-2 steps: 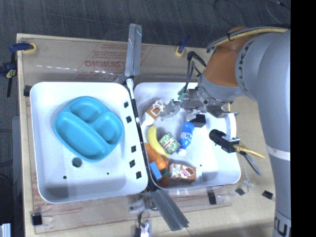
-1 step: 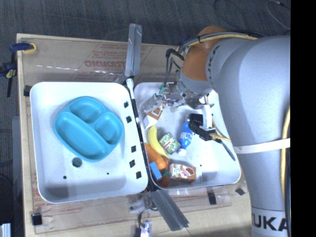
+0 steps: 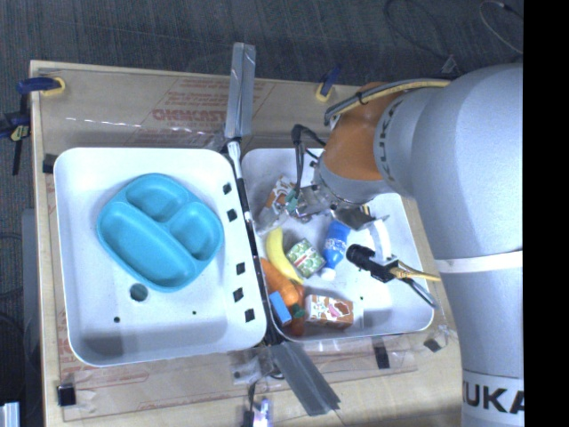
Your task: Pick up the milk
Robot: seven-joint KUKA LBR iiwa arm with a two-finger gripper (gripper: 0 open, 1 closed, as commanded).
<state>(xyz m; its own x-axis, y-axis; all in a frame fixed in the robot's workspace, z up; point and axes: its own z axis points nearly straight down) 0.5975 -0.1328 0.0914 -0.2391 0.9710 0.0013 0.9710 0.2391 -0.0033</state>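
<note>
The milk carton (image 3: 329,310) lies on its side at the near edge of the right bin (image 3: 402,314), its long axis running left to right. Just left of it are a blue block (image 3: 280,309) and an orange piece (image 3: 281,281); beyond those lie a banana (image 3: 280,251), a small green carton (image 3: 305,258) and a blue bottle (image 3: 336,242). The gripper (image 3: 298,200) hangs over the far part of the same bin, well apart from the milk; I cannot tell its state. The left bin (image 3: 89,327) holds a blue divided plate (image 3: 160,229).
</note>
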